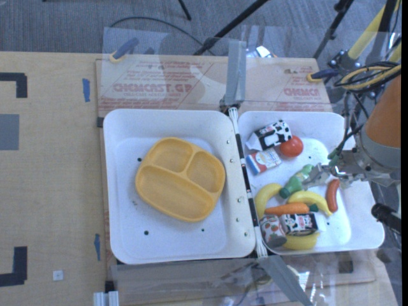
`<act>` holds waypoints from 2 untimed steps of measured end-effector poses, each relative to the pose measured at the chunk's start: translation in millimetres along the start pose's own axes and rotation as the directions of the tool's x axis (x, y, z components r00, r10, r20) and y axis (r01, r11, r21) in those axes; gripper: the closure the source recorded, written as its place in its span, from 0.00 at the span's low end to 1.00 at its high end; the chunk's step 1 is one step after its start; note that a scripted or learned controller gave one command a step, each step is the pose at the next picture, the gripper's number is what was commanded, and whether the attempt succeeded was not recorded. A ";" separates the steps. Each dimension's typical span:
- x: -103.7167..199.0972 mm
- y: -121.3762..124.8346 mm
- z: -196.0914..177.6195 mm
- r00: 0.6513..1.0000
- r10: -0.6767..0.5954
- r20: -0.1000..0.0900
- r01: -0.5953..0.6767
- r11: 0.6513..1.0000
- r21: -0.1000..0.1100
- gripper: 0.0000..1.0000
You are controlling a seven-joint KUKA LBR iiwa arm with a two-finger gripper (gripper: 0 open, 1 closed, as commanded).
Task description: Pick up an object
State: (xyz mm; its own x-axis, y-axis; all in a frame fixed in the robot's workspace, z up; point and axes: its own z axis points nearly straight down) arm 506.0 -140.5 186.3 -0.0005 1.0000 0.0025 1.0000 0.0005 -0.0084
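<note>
1. Fingers (317, 176): metallic, reaching in from the right over the right bin, tips at the green object. Whether they are wide, narrow or clamped on anything cannot be told at this slant.
2. Green object (294, 185): small, lies just at the fingertips, near the middle of the right bin.
3. Sausage (333, 195): red-orange, just below the fingers, beside the banana's right end.
4. Banana (287, 199): yellow, curved, below the green object; a carrot (287, 208) lies across it.
5. Cow-print carton (299, 222): low in the bin, resting on a second yellow piece at the front wall; a small printed cup (271, 227) sits to its left.
6. Tomato (292, 146): red, in the upper part of the bin, touching a black-and-white carton (273, 134); a red-and-white packet (262, 160) lies just below these.
7. Right bin (363, 231): white, shallow, holds all items above.
8. Left bin (121, 190): white, holds a yellow divided plate (180, 178) with three compartments.
9. Arm (386, 132): grey with orange band, at the right edge.
10. Surface (44, 190): tan board carrying both bins.
</note>
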 end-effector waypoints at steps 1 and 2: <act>-40.7 23.6 93.7 0.994 -0.105 0.000 0.105 0.994 -0.005 0.00; 25.9 81.8 99.7 0.993 -0.117 0.003 0.117 0.993 -0.012 0.00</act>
State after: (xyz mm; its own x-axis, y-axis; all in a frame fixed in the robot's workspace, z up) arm 586.9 -114.3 85.9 -0.1172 0.9931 0.0002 0.9931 0.1172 0.0041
